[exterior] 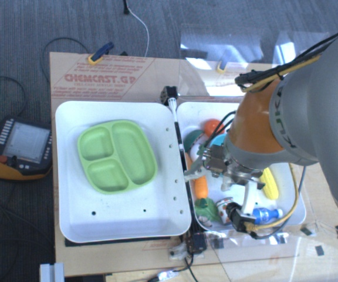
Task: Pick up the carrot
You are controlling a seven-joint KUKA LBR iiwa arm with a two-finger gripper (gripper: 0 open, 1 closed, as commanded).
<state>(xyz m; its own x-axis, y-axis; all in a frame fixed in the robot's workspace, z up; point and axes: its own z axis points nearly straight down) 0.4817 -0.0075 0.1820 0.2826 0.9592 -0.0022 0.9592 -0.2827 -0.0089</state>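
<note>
The carrot (200, 186) is a short orange piece lying near the left wall of the right bin (295, 213), with a green item (205, 208) just below it. My gripper (205, 164) hangs over the right bin, directly above the carrot's upper end, and its tip is largely hidden by the grey and orange wrist (257, 135). From this angle I cannot tell whether it touches the carrot.
The left bin (75, 216) holds a green divided plate (117, 155). Around the arm in the right bin lie an orange round item (211, 125), a teal item (192, 138), a yellow item (269, 182) and a blue bottle (268, 215). A pendant (17, 148) rests on the floor at the left.
</note>
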